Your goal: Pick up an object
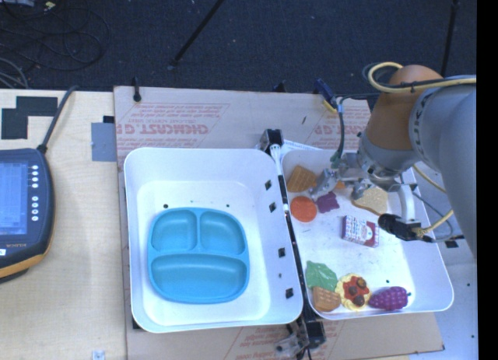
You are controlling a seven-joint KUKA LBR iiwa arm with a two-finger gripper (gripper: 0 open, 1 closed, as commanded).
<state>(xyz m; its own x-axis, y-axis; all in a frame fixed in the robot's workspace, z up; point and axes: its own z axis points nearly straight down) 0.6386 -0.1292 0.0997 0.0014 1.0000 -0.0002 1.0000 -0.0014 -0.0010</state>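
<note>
1. The worktop [78, 288] carries two white bins side by side: the left bin [156, 168] and the right bin [436, 288].
2. A blue tray [198, 256] with three compartments lies flat in the left bin.
3. The arm [436, 129] reaches in from the right, and its jaws [342, 178] hang over the far part of the right bin.
4. Whether the jaws are spread or pressed together cannot be told; nothing is seen between them.
5. Just beside the jaws lie a waffle [302, 179], a purple piece [327, 202] and a slice of bread [373, 199].
6. An orange ball [303, 209] rests by the bin's left wall, close to the purple piece.
7. A small carton [359, 231] lies near the middle of the right bin, apart from the jaws.
8. Along the near edge sit a green leaf [320, 274], a brown bun [326, 299], a red and yellow toy [354, 290] and purple grapes [387, 298], close together in a row.
9. A pendant [19, 207] with a screen sits at the worktop's left end, well apart from the bins.
</note>
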